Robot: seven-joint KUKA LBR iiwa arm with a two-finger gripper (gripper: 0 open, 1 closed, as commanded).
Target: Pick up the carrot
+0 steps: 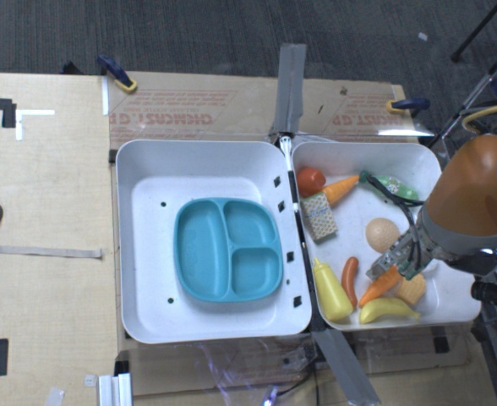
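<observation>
Pale worktop carries two white bins; my hand is down in the right bin. Nearest in that bin lies a banana. Just beyond it, my fingers clasp the upper end of a carrot. Farther back sits an egg, and a second carrot lies by the far wall.
</observation>
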